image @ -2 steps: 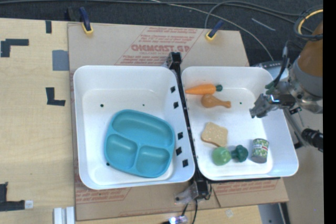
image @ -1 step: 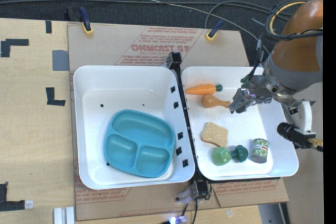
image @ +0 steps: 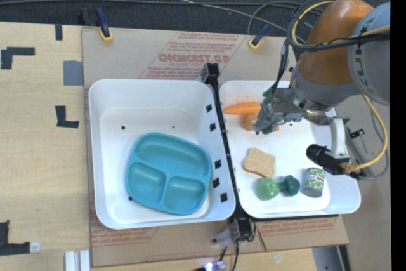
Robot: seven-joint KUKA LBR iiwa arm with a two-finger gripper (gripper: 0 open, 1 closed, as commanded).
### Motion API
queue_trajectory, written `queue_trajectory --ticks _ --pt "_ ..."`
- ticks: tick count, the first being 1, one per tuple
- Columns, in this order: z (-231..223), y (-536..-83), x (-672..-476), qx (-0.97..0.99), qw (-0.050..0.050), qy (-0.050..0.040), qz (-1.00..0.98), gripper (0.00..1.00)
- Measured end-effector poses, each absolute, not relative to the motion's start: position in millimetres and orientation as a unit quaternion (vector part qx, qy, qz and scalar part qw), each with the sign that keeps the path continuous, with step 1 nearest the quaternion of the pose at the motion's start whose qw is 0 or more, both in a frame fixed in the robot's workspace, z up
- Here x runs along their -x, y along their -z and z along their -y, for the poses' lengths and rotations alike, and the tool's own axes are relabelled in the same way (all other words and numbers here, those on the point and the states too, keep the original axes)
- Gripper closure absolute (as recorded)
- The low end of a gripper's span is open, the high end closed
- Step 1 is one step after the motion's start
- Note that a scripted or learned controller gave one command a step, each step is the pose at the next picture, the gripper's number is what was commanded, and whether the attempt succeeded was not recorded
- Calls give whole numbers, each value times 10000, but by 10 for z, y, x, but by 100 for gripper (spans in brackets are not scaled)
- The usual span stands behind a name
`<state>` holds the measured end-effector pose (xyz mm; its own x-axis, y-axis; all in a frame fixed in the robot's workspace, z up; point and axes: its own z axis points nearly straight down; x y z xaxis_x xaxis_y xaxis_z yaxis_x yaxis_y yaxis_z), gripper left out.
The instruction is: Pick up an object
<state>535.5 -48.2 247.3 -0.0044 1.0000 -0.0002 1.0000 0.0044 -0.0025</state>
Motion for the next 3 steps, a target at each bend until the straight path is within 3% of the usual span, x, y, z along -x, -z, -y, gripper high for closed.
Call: queue_trajectory --ticks 1,3 --pt "-85 -2438 -5507 7052 4 -6 7090 100" --pt "-972 -2343 -5990 7051 0 3 7091 100"
